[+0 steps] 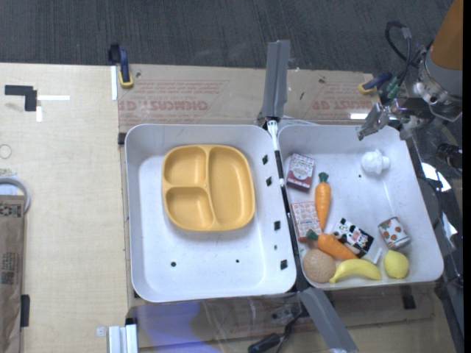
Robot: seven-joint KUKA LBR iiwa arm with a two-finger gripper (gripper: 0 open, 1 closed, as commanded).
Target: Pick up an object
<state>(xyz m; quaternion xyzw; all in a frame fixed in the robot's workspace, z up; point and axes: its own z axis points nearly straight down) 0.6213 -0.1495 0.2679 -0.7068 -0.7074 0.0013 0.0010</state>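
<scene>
- Above the right bin's (pixel 423 197) far corner, your gripper (pixel 388 120) holds nothing you can see.
- Whether it is open, I cannot tell.
- Picking remains; toys like the carrot (pixel 322 195) lie untouched.

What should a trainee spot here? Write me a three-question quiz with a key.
1. True or false: the yellow plate shares a bin with the banana.
2. Which lies nearest the banana? A. the lemon B. the white crumpled lump C. the yellow plate
3. Fill in: the right bin holds ___ carrots.

Key: 1 false, the plate lies alone in the left bin; 2 A; 3 two.
</scene>
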